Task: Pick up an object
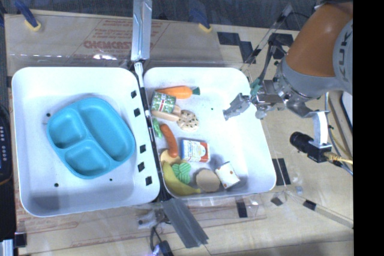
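A: So, where is the arm (312, 51)?

B: It reaches in from the right, and its jaws (235, 108) hover over the right part of the right bin (255, 147), above bare white floor. I cannot tell whether the jaws are apart or together; nothing shows between them.

A: What lies in that bin?

B: The toys crowd its left half. A carrot (174, 92) lies near the top, its long axis roughly left to right, the green end pointing right. Just below it sits a small green can (164, 102), and a cookie (188, 120) lies beside that. A sausage (170, 139) runs down the left side, its long axis top to bottom, tilted a little. A small carton (194, 150) sits to its right. Near the bottom edge lie a banana (174, 180), curving along the corner, a brown round piece (208, 180) and a little white cup (227, 175) tipped on its side.

A: And the left bin (30, 129)?

B: It holds a blue divided tray (90, 136), lying flat. Both bins sit side by side on the tabletop (312, 189).
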### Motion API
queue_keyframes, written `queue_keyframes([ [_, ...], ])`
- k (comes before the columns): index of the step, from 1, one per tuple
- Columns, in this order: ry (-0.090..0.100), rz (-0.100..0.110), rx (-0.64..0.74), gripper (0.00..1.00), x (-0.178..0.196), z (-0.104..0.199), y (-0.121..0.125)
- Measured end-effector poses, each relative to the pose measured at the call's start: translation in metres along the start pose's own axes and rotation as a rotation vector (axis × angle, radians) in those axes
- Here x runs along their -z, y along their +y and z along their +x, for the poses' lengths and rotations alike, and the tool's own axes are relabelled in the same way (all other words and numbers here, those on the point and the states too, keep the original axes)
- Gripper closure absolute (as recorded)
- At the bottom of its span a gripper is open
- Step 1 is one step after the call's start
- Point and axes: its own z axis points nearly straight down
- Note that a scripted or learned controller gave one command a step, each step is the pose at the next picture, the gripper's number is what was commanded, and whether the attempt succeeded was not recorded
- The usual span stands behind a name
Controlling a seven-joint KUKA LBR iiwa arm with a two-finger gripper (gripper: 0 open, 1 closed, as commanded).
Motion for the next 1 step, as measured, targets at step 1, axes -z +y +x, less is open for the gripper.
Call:
queue_keyframes([
  [1, -0.002, -0.003, 0.015, 0.00, -0.0039, -0.0318, -0.0033],
])
